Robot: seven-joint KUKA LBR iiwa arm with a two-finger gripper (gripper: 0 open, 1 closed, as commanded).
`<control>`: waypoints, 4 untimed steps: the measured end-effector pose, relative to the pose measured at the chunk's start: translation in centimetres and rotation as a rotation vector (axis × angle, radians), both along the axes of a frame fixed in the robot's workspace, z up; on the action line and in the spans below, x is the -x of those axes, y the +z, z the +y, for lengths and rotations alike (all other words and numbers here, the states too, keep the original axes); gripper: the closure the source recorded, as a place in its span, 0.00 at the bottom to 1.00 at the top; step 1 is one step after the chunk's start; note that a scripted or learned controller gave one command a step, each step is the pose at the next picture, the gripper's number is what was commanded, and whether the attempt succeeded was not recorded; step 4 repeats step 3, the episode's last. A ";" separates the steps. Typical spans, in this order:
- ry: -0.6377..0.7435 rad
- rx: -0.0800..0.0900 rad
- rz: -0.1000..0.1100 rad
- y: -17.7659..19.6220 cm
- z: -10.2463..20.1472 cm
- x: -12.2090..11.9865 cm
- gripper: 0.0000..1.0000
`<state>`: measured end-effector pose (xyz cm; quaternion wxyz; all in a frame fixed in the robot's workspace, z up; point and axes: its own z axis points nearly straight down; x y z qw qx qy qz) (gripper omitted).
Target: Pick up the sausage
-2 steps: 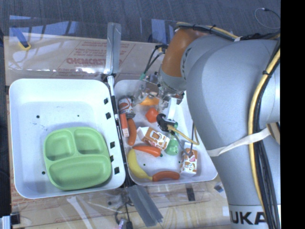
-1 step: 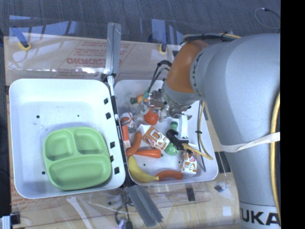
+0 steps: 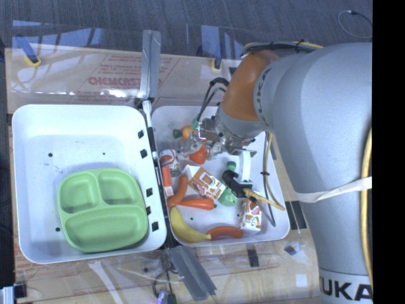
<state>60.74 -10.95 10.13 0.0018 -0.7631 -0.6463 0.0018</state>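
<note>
So the arm [image 3: 304,106] comes in from the right and bends down over the right bin [image 3: 276,230], the orange band [image 3: 243,94] sitting right above the wrist. The gripper [image 3: 204,145] is down low at the back-left part of that bin, buried in the clutter of toy food. Can't tell how the jaws stand or whether they've got anything, since the wrist hardware and the pile around them blur together.

There's more than one sausage-looking thing in there. One sausage [image 3: 225,232] lies flat near the front wall of the right bin, just beside the tip of the banana [image 3: 183,230]. Another reddish one [image 3: 193,203] lies flat a bit further back, above the banana, with a smaller orange-ish link [image 3: 180,189] leaning at an angle next to it. Both are well apart from the gripper.

A small orange-and-white carton [image 3: 205,183] sits tilted in the middle of the bin, and a similar one [image 3: 252,216] is near the front right corner.

The left bin [image 3: 38,125] holds a green divided plate [image 3: 101,209] toward its front.
</note>
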 end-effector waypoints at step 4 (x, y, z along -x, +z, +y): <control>-0.110 0.000 -0.003 9.1 8.7 -3.0 1.00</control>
